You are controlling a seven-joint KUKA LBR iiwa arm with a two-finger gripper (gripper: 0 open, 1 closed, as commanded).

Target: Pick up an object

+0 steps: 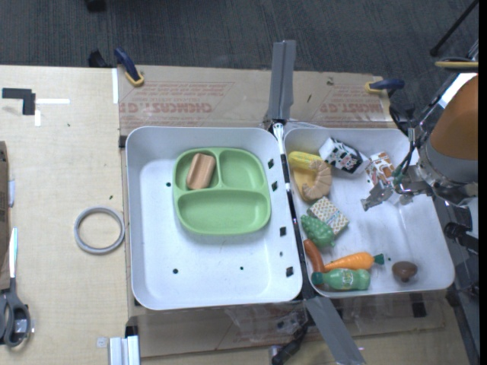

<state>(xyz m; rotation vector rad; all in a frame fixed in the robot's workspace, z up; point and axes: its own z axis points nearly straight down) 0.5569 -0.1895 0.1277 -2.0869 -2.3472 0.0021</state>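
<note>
Fingers (378, 197) hang slightly apart, clamped on nothing, over bare floor of the right bin (426, 234). Toward that bin's front wall lies a toy carrot (350, 261), probably light, stiff and slick; take it across its thicker middle.

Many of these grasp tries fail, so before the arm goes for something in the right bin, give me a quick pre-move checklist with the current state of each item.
1. Gripper over the right bin, above bare floor: ok.
2. Nothing between the fingers yet: ok.
3. Finger opening wide enough for a grasp: cannot tell.
4. A target apart from its neighbours: ok, the brown ball lies alone near the front right corner.
5. Left-side items free for a clean grasp: not ok, the carrot, green bottle and broccoli crowd together.
6. Red-and-white packet beside the gripper could be bumped: cannot tell.
</note>
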